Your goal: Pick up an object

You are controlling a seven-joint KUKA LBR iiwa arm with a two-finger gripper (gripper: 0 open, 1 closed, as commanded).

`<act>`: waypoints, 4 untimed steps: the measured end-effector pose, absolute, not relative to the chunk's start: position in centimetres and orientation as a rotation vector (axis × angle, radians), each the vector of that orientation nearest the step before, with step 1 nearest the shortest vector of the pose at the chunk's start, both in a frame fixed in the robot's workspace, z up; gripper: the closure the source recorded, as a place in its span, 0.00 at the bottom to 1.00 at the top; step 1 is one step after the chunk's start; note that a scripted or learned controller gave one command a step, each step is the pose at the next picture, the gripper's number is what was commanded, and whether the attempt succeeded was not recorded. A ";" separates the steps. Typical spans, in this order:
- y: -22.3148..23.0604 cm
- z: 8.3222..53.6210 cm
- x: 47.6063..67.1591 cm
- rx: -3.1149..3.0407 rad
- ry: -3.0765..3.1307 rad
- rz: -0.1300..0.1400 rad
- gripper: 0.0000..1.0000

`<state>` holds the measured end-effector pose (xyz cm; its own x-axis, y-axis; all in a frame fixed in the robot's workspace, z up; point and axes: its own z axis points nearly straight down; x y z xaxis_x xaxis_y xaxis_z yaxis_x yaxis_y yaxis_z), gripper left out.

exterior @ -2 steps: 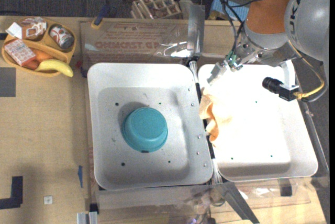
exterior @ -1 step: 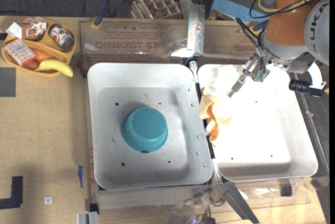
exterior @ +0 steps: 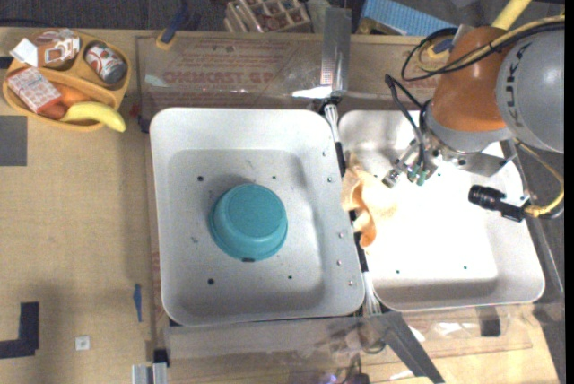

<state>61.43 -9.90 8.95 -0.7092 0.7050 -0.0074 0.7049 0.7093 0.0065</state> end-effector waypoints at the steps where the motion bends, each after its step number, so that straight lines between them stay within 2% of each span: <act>1: -12.7 8.9 65.5 1.648 2.664 0.004 0.00; 2: -10.6 8.8 66.7 1.746 2.604 -0.008 0.00; 3: -10.3 8.8 66.5 1.758 2.596 0.001 0.00; 4: -10.3 8.8 66.7 1.730 2.616 -0.007 0.00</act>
<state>66.69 -10.26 8.84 -0.3914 0.9202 -0.0064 0.9202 0.3914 -0.0008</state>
